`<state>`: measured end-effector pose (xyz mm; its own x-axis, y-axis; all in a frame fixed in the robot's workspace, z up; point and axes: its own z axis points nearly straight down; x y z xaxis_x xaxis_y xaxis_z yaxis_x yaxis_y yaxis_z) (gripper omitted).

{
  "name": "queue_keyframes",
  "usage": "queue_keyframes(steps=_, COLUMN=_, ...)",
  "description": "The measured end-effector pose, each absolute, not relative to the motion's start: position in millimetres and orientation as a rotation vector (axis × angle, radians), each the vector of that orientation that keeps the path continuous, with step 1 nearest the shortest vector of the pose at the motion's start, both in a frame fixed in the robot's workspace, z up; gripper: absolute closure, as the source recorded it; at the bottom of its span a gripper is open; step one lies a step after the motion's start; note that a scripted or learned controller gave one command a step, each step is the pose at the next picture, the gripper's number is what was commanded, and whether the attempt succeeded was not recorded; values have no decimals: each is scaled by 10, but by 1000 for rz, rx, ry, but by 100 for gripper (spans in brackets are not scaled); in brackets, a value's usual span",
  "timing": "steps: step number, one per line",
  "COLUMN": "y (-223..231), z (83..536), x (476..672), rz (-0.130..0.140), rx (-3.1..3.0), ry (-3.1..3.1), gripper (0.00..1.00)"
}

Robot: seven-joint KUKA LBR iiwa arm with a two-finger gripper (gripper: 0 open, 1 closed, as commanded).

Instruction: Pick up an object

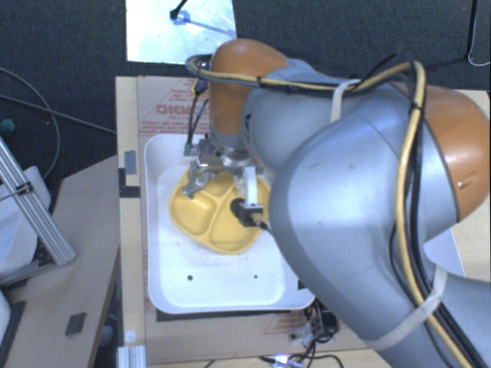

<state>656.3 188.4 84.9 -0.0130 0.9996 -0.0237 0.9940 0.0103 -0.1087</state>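
Gripper (203,171): down low inside the white bin (222,294), on the end of the big grey arm (353,198) that reaches in from the right.
Open or shut: I cannot tell. The metal tip is too small and jumbled to read from where I stand.
Thing to pick: a yellow dish (207,221), with little walls that split it into parts.
Where the dish is: right under the gripper. The gripper sits over the dish's back edge, and most of the dish spreads out in front of it, toward the near side of the bin.
Touching or not: the tip looks right at the rim, maybe on it. I cannot say that it has hold of the dish.
What the next move turns on: I think the rim is the only thin bit to pinch. The middle is wide and smooth, so a grab there would likely slip off.
Inside the white bin: the yellow dish lies in it, left of the gripper close to the wall but not touching. In front of the dish is plain white floor.
Under the bin: brown card (165,106) with red writing, showing behind the gripper.
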Motion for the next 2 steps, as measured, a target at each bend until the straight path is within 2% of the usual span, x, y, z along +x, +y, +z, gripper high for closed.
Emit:
queue_keyframes(steps=1, y=1888, z=937, x=6521, rz=151, rx=-2152, ry=-2184, gripper=100)
queue_keyframes(steps=2, y=1292, z=2002, x=6710, rz=-14, rx=-2230, ry=-2224, gripper=100)
